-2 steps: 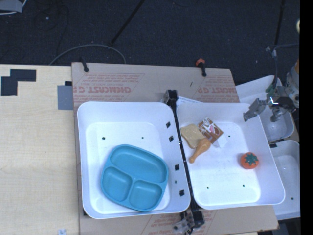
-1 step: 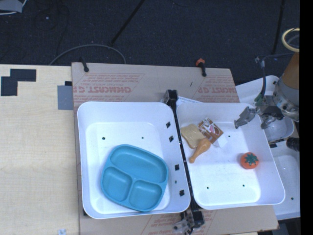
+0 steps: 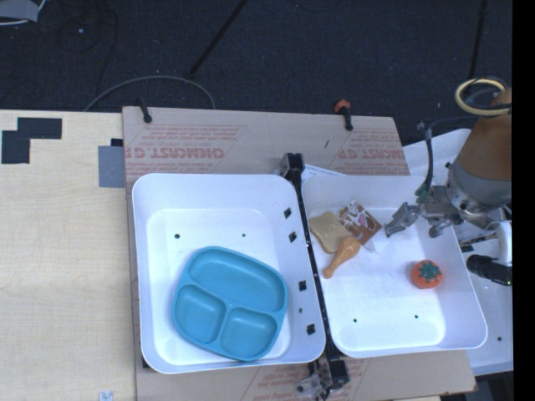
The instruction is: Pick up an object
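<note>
One orange toy (image 3: 426,274) below the spread, empty hand (image 3: 418,220), apart.

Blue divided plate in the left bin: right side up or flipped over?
Right side up. The blue divided plate shows its three recessed compartments facing the camera, and it lies flat on the floor of the left bin.

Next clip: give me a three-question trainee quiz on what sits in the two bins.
1. True or false: the blue plate lies in the right bin.
2. Which bin holds the orange toy? A) left B) right
3. Fill in: the claw hangs over the ___ bin's upper part.

Key: 1 false, it lies in the left bin; 2 B; 3 right.
</note>
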Controlling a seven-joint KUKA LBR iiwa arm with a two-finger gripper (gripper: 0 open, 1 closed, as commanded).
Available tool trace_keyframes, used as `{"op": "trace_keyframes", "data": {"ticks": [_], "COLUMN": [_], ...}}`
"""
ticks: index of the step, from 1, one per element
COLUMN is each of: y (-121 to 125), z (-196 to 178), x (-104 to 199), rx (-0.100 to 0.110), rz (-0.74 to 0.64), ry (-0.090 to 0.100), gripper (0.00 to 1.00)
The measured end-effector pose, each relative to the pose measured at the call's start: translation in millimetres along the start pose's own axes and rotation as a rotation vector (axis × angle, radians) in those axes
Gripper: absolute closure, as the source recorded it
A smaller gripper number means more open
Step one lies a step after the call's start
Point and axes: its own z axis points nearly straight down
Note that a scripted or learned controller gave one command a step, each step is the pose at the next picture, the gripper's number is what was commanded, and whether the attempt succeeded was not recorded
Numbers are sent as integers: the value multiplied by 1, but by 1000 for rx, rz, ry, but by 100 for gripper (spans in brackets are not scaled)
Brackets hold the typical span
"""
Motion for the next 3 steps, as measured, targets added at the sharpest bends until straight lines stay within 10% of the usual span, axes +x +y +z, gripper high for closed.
{"op": "trace_keyframes", "data": {"ticks": [1,2,3], "y": [1,1,2], "z": [61,49,-4], "x": [6,5,-5], "rx": [-4,-5,-11], "rz": [0,1,1], "ry": [-3,-2,-4], "gripper": [0,100,100]}}
